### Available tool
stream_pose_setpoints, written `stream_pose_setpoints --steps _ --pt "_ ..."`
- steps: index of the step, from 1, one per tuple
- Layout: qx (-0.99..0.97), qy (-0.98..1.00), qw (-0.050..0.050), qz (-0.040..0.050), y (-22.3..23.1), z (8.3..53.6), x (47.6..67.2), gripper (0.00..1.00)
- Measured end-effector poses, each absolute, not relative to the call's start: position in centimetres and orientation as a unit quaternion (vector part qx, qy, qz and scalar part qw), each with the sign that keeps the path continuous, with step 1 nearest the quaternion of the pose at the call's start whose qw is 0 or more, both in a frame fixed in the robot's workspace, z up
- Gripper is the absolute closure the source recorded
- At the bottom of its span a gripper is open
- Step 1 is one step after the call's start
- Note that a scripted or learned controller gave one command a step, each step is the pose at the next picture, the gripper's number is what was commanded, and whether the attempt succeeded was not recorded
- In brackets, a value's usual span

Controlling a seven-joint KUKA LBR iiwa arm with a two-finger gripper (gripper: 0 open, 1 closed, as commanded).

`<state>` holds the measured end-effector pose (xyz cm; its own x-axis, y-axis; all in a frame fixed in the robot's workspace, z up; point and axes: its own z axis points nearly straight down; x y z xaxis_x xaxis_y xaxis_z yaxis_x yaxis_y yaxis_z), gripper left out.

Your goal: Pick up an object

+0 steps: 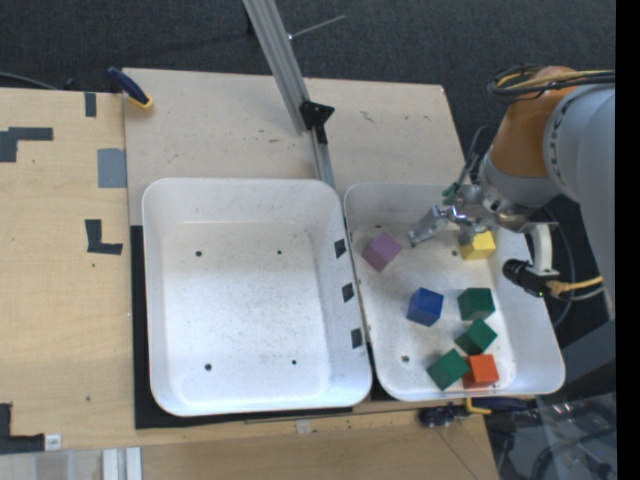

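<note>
On the tabletop [250, 138], the right bin [400, 203] holds the blocks. The end effector [452, 220] hangs beside the yellow block [479, 244]; I cannot tell its opening. It may push the block away.

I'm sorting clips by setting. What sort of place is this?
Likely a robotics lab: a grey arm with an orange band over two shallow white plastic bins, small coloured blocks, a taped plywood bench.

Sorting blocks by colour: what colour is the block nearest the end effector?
Yellow: the block sits beside the end effector in the camera view.
</note>
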<state>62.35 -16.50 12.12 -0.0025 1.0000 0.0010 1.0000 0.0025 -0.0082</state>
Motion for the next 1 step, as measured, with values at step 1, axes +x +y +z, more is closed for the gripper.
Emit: stream_pose_setpoints --steps 1 --pt "-0.706 -0.708 0.002 0.0019 -16.37 8.94 62.25 0.0"
